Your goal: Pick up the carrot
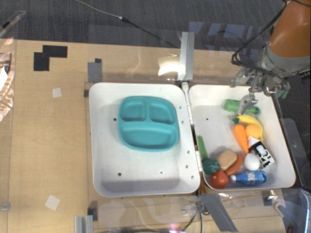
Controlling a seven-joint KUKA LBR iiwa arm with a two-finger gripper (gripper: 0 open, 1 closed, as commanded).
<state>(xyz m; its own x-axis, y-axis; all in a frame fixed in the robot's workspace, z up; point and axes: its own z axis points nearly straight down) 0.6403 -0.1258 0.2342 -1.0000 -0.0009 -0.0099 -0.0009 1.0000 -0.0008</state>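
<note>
My gripper (250,102) hangs over the far part of the right bin (214,106), its tips down just beside a green object (232,105) and above a yellow banana (249,120); whether it is spread or pressed together I cannot tell at this slant. The carrot (241,137) lies just nearer, orange and lengthwise, apart from my tool, touching the banana's near side. Around it sit a white egg (251,162), a black-and-white item (263,154), a bread slice (226,158), a tomato (219,179) and a blue bottle (250,178). In the left bin (104,178) rests 1 teal divided plate (148,123).
</note>
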